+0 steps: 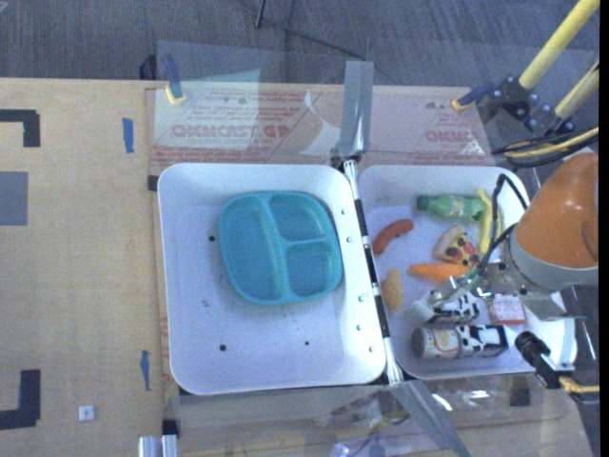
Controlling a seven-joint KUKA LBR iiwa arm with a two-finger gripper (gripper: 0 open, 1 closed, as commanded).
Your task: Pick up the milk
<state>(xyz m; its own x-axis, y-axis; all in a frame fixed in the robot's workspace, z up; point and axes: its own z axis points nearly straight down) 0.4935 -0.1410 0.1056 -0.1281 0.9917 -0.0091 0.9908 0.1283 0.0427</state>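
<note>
Milk (463, 340) lay on its side near the front of the right bin (400, 184), cow-spotted, cap end toward the arm. Pincer (457, 300) hung low just behind it, over a second cow-patterned bit and close to the carrot (438, 271). Could not tell how wide the pincer stood — too much clutter and blur around the tip. Nothing seen between its tips, so no hold claimed.

Risks, as judged from here:
- Closing on the wrong thing, since the carrot and a small red-and-white packet (506, 307) sat right by the tip.
- Rolling the milk away — a rounded body lying flat, likely to slip toward the bin's front wall if touched off-centre.
- Pinning it against that wall, with little room left for a clean grip.
- Nudging the neighbours into a heap and burying the target.

Counted: two white bins; one teal divided plate (281, 247) alone in the left bin (181, 284). In the right bin, one milk, one green bottle (451, 206), one sausage (392, 235), one pizza slice (457, 246), one carrot, one yellowish piece (392, 289), one packet. One arm, one pincer.
</note>
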